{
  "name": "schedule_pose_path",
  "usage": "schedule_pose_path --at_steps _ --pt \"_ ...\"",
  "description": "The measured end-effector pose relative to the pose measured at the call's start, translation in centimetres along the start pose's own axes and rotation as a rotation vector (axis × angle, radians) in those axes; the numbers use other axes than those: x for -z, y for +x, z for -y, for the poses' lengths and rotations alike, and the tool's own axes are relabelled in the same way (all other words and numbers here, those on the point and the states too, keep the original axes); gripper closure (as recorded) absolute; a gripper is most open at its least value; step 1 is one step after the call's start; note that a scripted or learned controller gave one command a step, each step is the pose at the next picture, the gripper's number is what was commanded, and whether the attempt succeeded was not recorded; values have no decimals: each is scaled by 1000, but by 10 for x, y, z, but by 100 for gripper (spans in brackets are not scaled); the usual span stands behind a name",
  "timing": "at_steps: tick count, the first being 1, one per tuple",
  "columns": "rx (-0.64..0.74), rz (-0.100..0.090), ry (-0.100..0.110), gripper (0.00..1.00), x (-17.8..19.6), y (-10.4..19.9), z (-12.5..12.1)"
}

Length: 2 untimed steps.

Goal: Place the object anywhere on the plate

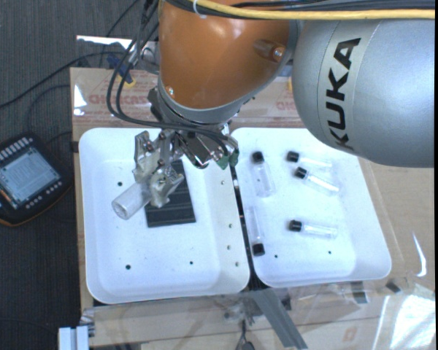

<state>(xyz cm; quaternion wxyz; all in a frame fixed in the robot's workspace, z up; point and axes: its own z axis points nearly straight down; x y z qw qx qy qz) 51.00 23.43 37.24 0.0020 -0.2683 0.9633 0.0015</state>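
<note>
two white bins sit side by side; in the left bin [117, 268] the gripper [155, 175] clamps a clear tube [130, 200] between its fingers, just over the dark plate [177, 208]. four capped vials [314, 229] lie in the right bin [350, 261].

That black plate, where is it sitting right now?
The black plate lies flat in the left bin, near its middle, just under the tool and beside a clear tube.
</note>
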Motion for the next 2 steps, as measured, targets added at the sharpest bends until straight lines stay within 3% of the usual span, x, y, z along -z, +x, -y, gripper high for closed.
schedule_pose_path --at_steps 1,2 --pt "199 -4 -1 100 -50 15 -8" --pt "280 -2 -1 100 -79 -32 32"
